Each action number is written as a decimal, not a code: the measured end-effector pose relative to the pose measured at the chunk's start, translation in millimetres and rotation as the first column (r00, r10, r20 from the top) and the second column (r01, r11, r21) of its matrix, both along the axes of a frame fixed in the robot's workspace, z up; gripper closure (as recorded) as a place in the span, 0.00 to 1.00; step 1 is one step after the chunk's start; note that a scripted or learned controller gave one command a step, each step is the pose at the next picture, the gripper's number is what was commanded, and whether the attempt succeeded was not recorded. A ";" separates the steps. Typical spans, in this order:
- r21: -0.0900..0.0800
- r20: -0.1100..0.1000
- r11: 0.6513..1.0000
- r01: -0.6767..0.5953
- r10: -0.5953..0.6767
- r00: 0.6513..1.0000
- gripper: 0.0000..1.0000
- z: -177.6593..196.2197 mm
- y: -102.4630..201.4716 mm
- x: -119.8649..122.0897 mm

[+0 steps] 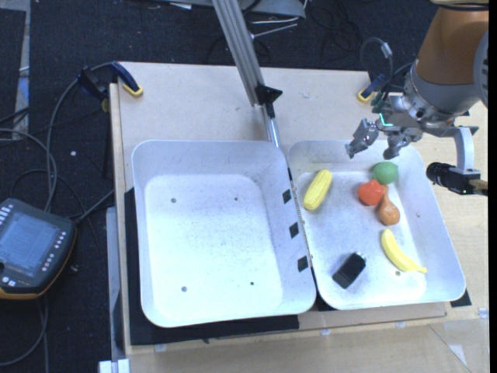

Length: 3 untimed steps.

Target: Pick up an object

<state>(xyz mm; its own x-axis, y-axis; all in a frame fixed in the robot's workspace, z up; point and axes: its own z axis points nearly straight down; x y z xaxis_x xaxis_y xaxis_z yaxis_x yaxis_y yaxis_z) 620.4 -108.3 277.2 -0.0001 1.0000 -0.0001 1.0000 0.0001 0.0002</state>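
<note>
A: Status, L to R?

B: Left bin [155, 162], mid-left of frame, has no items in it. Right bin [443, 231], mid-right, has everything: corn [317, 189] at its upper left, black block [349, 270] lower middle, then a red-orange piece [370, 193] touching a green ball [384, 172], an orange pear-ish thing [388, 213] just below those, banana [401, 253] lower right.

A: Claw?

B: Claw [378, 140] hangs at upper right of frame, over the far edge of the right bin, just above the green ball. Fingers spread apart, nothing between them.

A: So nothing picked yet?

B: Right, imo the task's barely started. All six items lie flat in the bin, none lifted. Arm's in position above the bin, that's about it.

A: What's left?

B: Pretty much all of it: drop down, close on smth, lift clear. Closest candidates look like the green ball or the red-orange piece, but they touch each other, so a clean grab could be tricky. Corn sits apart w/ room round it, prob easier.

A: Desk [194, 92]?

B: Bare tan top behind the bins, clamps at its far corners.
</note>
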 end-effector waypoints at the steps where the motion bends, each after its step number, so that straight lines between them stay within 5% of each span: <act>1: 0.000 0.000 1.000 0.000 0.000 1.000 0.00 -0.1 0.0 0.0; 3: 0.001 -0.006 1.000 0.000 0.000 1.000 0.00 -107.5 -2.8 -5.8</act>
<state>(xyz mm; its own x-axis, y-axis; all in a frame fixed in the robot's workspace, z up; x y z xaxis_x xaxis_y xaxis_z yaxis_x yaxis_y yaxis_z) 614.6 -111.1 169.7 -0.0002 1.0000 0.0005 1.0000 0.0002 -0.0054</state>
